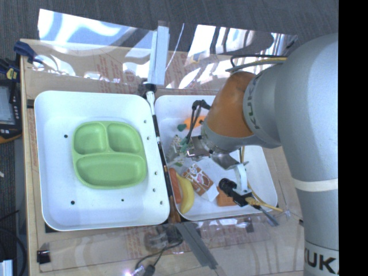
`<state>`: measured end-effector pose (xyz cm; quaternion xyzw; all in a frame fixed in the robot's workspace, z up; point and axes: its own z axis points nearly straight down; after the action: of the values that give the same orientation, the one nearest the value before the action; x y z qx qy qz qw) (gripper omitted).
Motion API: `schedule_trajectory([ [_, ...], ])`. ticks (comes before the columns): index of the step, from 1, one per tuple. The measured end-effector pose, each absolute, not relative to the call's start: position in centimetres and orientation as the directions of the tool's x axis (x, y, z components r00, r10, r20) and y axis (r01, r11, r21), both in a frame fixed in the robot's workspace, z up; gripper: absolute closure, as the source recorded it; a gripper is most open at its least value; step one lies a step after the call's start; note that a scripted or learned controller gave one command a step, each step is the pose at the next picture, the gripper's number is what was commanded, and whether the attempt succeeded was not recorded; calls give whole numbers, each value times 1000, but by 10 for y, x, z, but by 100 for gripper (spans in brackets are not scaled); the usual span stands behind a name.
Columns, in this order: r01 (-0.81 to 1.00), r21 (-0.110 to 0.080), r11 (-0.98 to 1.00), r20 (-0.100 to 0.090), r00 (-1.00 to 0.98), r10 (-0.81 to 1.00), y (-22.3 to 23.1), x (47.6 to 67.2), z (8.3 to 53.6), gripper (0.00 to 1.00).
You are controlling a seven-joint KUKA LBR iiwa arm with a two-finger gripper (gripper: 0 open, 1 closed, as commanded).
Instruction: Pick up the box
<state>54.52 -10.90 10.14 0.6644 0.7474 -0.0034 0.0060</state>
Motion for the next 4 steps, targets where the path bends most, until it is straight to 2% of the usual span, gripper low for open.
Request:
schedule_trajectory([
  [1,992,-2,130,-7,-130,992,-104,545,109,100],
  [2,963,-1,270,0,-270,963,-60,611,192,100],
  [3,963,-1,270,1,-270,963,-60,611,192,0],
  [4,964,-4,265,1,-265,964,-157,590,144,0],
])
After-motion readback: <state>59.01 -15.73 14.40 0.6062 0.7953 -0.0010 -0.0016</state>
